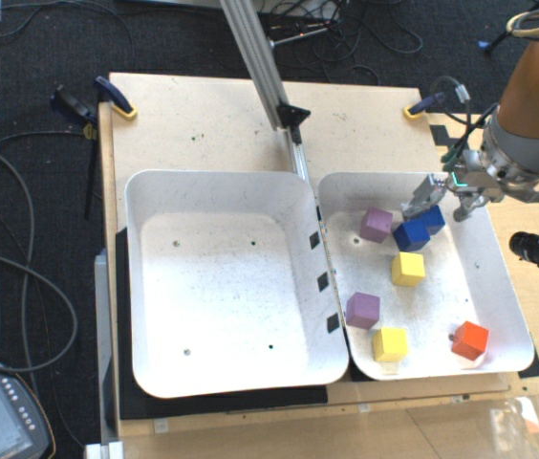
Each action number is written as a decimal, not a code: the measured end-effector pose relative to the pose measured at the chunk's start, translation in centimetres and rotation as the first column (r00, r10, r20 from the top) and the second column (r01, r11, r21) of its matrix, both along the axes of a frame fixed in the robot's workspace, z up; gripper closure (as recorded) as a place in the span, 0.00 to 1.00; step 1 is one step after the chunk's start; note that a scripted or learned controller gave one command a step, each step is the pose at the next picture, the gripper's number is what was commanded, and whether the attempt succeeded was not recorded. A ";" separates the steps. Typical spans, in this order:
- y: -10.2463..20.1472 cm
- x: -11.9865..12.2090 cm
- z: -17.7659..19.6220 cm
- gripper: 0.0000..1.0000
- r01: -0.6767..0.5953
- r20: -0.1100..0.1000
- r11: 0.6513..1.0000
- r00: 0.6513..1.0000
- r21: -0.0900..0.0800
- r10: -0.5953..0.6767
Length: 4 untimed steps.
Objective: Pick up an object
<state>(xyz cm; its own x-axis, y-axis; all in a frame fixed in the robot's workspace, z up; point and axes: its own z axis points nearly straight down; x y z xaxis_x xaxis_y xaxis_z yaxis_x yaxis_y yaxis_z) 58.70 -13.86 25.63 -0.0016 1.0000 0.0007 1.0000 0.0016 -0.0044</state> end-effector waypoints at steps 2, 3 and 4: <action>0.6 -0.5 -4.4 0.00 0.002 -0.001 1.000 1.000 0.000 -0.002; 1.1 -0.5 -10.8 0.00 0.002 -0.003 1.000 1.000 0.000 -0.002; 0.9 -0.2 -13.6 0.00 0.001 0.015 1.000 1.000 -0.005 -0.001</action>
